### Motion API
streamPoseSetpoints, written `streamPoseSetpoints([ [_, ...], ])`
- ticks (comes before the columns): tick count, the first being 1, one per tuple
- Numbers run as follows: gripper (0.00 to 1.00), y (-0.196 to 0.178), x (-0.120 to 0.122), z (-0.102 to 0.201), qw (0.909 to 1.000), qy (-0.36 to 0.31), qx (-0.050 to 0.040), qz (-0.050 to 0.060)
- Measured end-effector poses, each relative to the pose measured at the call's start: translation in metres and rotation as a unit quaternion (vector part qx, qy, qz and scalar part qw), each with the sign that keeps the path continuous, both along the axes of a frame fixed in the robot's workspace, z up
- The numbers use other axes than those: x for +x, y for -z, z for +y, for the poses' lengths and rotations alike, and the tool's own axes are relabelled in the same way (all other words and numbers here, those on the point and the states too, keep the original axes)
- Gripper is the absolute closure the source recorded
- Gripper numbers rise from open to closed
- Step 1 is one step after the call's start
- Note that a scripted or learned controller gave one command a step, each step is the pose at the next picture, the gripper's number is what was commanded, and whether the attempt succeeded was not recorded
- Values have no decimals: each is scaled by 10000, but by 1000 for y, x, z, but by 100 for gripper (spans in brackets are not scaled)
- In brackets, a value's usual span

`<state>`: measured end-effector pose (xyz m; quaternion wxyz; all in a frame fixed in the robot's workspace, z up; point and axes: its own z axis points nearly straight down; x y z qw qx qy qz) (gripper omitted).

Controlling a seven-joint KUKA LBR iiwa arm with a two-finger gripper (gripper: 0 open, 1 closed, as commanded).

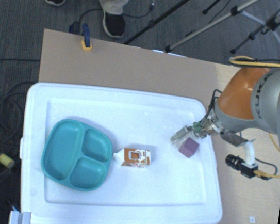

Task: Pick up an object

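A small purple cube (188,147) lies on the floor of the white bin (131,98), near its right wall. My gripper (184,135) hangs low over the bin just above and left of the cube, very close to it or touching its top edge; I cannot tell which. The arm's orange band and grey wrist reach in over the bin's right rim. An orange-and-white small carton (135,158) lies on its side in the middle of the bin, apart from the gripper.
A teal divided plate (77,154) sits in the bin's left half. A blue-and-yellow clamp (86,38) grips the bench's far edge. A person's feet, tripod legs and cables are on the floor beyond the bench.
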<state>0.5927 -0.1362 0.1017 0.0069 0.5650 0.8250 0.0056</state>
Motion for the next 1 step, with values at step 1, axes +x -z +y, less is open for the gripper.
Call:
streamPoseSetpoints([
  [1,0,7,-6,-5,9999,-111,12,-38],
])
